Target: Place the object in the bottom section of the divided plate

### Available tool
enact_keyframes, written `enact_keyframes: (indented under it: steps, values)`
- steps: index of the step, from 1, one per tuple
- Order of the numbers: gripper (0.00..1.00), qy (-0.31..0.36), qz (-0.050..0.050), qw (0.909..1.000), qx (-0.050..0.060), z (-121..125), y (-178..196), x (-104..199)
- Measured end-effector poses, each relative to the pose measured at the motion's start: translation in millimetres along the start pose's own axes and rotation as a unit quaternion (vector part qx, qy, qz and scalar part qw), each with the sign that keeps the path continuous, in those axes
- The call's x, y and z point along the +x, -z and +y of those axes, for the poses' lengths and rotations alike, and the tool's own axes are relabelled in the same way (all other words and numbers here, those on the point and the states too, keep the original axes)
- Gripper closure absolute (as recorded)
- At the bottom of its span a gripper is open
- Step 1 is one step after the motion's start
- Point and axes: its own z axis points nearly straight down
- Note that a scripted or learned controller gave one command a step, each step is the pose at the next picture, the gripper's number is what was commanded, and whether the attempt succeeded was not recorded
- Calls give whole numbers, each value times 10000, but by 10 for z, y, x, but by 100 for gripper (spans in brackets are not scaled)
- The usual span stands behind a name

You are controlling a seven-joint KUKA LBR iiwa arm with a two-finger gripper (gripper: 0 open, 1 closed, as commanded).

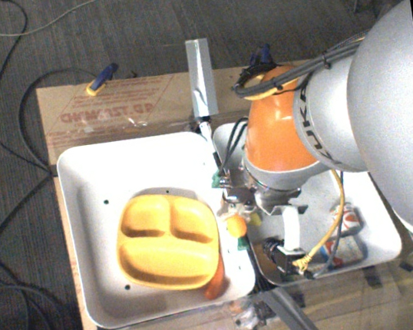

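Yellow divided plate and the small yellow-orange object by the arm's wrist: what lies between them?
In the camera view, the left bin's right wall runs between the yellow divided plate and the small yellow-orange object; an orange item leans at the plate's lower right edge.

To the end effector's (240, 221) left, the yellow divided plastic plate (169, 240) lies open from above. An orange object (216, 279) touches its lower right edge; the white bin's wall (224, 196) stands between.

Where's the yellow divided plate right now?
The yellow divided plate lies in the left white bin, toward its lower right, with an orange object at its lower-right edge and the arm over the neighbouring bin.
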Motion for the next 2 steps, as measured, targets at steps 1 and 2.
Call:
enact_keyframes:
  steps: [1,2]
  values:
    - [100,300,-1,9996,-10,-216,357,674]
    - [0,298,0,9996,-9,-215,356,671]
